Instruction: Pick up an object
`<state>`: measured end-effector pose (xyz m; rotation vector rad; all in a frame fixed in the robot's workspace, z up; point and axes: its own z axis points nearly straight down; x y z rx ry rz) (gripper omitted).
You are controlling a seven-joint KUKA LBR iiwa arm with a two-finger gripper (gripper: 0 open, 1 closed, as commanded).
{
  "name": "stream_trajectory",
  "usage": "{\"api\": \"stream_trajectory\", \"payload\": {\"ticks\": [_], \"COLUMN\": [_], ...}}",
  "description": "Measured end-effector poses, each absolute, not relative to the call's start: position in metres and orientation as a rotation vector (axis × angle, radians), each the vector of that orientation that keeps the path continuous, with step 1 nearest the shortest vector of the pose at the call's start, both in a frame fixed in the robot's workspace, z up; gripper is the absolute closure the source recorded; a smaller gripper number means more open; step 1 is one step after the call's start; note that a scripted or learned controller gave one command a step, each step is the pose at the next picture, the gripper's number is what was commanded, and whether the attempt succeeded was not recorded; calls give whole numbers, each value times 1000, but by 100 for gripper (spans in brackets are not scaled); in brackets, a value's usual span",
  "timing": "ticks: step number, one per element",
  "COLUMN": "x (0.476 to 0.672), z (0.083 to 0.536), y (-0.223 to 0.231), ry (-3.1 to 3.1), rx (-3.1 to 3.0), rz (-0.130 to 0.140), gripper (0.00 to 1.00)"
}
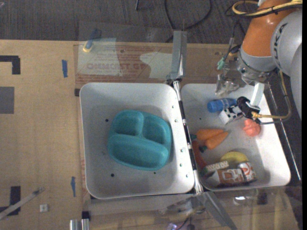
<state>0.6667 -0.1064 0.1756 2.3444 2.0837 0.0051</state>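
Claw (225, 86) is hovering at upper right of frame, over the right white plastic bin's (278, 176) back left corner; can't tell its finger state from this angle. Nothing visibly gripped. Closest candidate is the small blue bottle (218, 104) lying just below it, beside a black-and-white toy (235, 111). I'd be centring over the bottle, closing across its narrow width, and avoiding the bin wall.

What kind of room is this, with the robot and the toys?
Probably a robot lab or test bench. A grey and orange arm reaches over two white bins on a wooden bench marked with blue tape. One bin holds a teal tray, the other toy food like a carrot.
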Motion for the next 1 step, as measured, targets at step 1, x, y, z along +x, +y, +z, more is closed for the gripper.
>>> {"api": "stream_trajectory", "payload": {"ticks": [1], "x": [666], "z": [174], "y": [-106], "ry": [2085], "rx": [2346], "rz": [2], "gripper": [0]}}
